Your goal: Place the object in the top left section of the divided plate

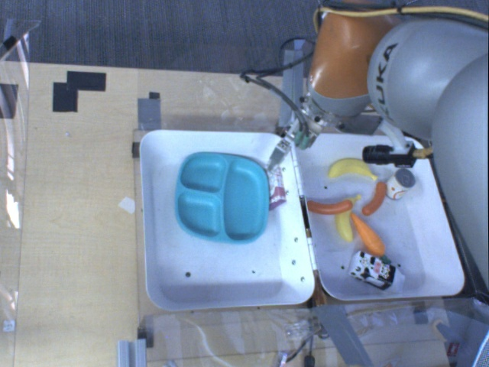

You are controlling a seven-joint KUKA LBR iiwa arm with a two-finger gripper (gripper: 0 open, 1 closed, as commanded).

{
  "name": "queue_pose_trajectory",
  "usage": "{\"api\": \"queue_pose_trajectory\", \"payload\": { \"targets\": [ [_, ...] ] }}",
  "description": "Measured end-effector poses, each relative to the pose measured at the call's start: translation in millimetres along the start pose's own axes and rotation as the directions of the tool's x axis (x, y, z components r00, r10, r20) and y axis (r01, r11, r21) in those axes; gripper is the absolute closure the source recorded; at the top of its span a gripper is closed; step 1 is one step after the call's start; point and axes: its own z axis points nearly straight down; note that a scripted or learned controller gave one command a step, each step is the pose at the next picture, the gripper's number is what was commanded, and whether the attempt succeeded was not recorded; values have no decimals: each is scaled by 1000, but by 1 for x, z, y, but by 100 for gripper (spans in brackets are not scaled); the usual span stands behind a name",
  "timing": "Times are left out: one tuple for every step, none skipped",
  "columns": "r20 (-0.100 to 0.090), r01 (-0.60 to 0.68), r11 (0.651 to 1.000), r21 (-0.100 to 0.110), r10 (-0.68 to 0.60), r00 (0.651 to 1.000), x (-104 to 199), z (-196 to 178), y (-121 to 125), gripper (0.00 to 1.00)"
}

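Note:
The blue divided plate (221,197) lies in the left bin (221,281); its top left section (202,173) has nothing in it. My gripper (275,161) hangs over the plate's right edge, near the wall between the two bins. A small pink and white packet (277,188) dangles from its fingertips, pinched between them, just to the right of the plate's large right section. The arm's orange band (344,52) rises behind it.
The right bin (428,281) holds a banana (351,170), two sausages (330,206) (374,198), a carrot (370,236), a black and white carton (373,270) and a small round piece (397,183). The ridge between the bins (306,235) runs just right of the packet.

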Motion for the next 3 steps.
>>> {"api": "queue_pose_trajectory", "payload": {
  "targets": [
    [1, -126, 992, -2, 126, 992, 54, -76, 69, 0],
    [-2, -256, 967, 3, 256, 967, 83, 51, 38, 0],
    [0, -256, 967, -4, 256, 967, 82, 39, 39, 100]
  ]
}}
